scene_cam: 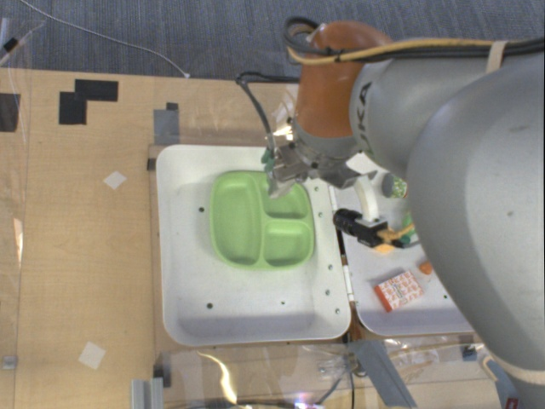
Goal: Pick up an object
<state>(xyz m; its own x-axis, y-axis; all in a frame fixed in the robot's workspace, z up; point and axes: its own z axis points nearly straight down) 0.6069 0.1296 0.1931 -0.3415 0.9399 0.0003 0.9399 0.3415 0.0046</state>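
The green divided plate lies flat in the middle of the left bin, three compartments facing up, with bare white floor around it. The pincer sits at the plate's upper right corner as the camera sees it, just over the rim. Whether it is open or closed cannot be told from here, nor whether it touches the plate.

A shallow, flat plate probably offers only its raised rim or a divider wall as a hold. The grasp should therefore straddle that thin edge squarely and go deep enough to bite before lifting. A corner grip will likely let the plate tilt, so a slow, straight lift is wise.

The red-and-white box lies in the right bin, well apart from the plate, and the desk lies beyond both.
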